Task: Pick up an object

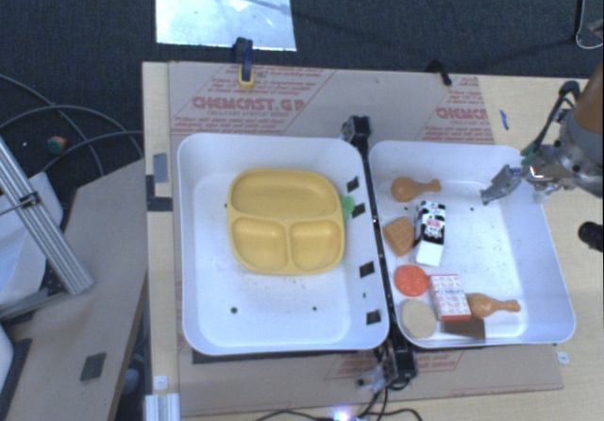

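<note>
My gripper [500, 185] hangs over the far right part of the right bin [538, 249], at the end of the arm coming in from the right. Nothing shows between its fingers. In the right bin lie a tan drumstick [415, 188], a black-and-white milk carton [431, 227], a brown bread piece [399, 235], a red round slice [411, 279], a red-and-white box [449, 297], a pale round piece [418, 318] and a second drumstick [491, 305]. All of them lie left of and nearer than the gripper.
The left bin [203, 249] holds a yellow divided plate [286, 221] with a small green thing [347, 206] at its right edge. Black clips run along the wall between the bins [373, 221]. Cardboard lies under both bins.
</note>
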